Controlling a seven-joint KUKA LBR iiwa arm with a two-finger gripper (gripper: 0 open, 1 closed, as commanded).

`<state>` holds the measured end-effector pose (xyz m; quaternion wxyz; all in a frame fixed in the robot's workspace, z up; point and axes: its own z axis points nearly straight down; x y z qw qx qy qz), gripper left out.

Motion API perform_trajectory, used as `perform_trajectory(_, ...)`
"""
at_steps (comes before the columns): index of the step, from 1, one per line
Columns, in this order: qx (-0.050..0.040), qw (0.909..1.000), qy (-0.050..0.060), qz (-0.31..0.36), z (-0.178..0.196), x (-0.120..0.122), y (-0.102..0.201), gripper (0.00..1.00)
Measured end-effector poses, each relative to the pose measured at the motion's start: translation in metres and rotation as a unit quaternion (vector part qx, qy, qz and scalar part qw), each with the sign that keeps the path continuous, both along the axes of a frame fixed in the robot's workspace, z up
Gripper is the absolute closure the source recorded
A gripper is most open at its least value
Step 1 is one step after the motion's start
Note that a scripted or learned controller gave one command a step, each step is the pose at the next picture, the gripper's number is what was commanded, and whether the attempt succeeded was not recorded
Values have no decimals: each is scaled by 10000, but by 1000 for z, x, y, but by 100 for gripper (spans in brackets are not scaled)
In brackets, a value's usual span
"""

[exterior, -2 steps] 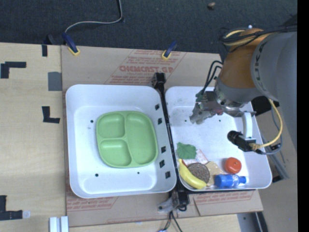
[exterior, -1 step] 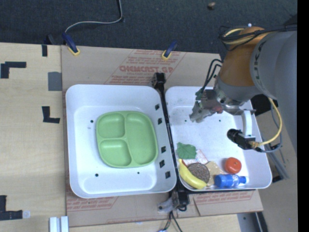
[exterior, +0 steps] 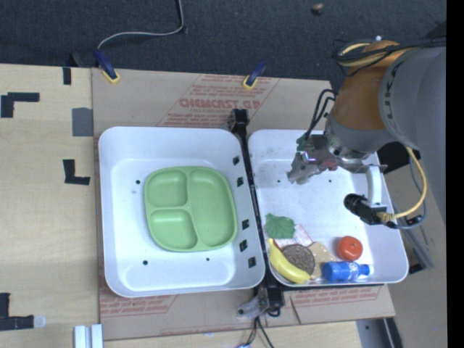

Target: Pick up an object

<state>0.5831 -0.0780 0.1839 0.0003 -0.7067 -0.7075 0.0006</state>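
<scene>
My gripper [exterior: 299, 171] hangs over the upper middle of the right bin [exterior: 330, 203], its fingers pointing down and left with nothing visible between them. Along the bin's near edge lie a yellow banana [exterior: 285, 264], a brown speckled round object [exterior: 298, 256], a green leafy toy [exterior: 280, 227], an orange-red round object [exterior: 350, 248] and a blue bottle [exterior: 343, 271]. All of these sit well below the gripper in the view, apart from it. The grey arm with its orange band [exterior: 362, 96] comes in from the upper right.
The left bin [exterior: 116, 194] holds a light green divided plate [exterior: 191, 208]. A black divider [exterior: 245, 187] runs between the bins. A black cable fitting [exterior: 366, 209] hangs off the arm over the right bin's right side. Cardboard lies under both bins.
</scene>
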Motion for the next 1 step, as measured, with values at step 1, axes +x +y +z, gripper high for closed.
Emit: perform_trajectory(1,3,10000,2,-1,0,4,2,100)
